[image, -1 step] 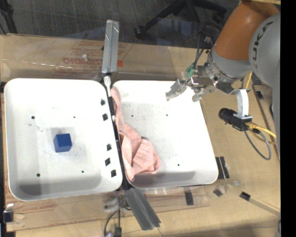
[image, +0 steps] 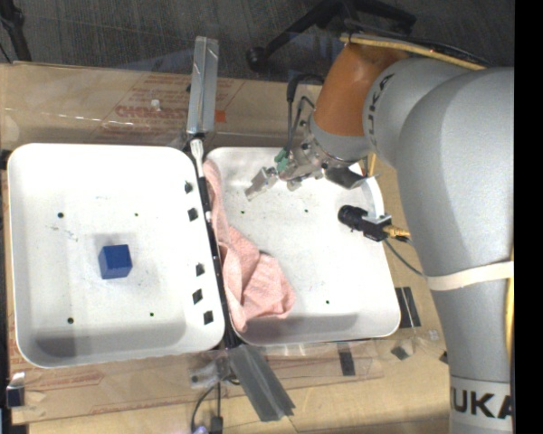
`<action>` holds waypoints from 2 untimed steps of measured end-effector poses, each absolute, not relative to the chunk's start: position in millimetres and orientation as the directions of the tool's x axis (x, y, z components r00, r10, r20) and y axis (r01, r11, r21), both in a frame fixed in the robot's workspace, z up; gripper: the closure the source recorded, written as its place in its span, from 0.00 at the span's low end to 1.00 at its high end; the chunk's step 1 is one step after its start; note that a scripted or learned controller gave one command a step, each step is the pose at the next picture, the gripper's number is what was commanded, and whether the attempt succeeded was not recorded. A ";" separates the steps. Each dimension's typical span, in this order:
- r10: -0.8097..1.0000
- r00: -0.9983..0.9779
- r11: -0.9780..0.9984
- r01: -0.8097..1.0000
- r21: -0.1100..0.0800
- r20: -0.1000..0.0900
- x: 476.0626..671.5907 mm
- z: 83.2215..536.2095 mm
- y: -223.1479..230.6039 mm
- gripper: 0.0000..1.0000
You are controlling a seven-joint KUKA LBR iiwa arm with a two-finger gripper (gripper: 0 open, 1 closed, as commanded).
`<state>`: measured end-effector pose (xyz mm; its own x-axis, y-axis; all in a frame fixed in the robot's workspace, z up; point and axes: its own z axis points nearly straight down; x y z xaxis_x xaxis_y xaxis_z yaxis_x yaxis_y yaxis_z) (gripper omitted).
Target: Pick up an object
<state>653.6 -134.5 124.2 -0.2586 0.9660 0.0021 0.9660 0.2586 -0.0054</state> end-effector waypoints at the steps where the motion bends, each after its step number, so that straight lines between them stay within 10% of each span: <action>1: 0.965 -0.263 0.263 0.965 -0.005 0.001 654.4 135.2 -133.9 1.00; 2: 0.936 -0.353 0.353 0.936 0.001 -0.001 657.2 227.3 -135.8 1.00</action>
<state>657.2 -135.8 227.3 -0.3532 0.9356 -0.0014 0.9356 0.3532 0.0005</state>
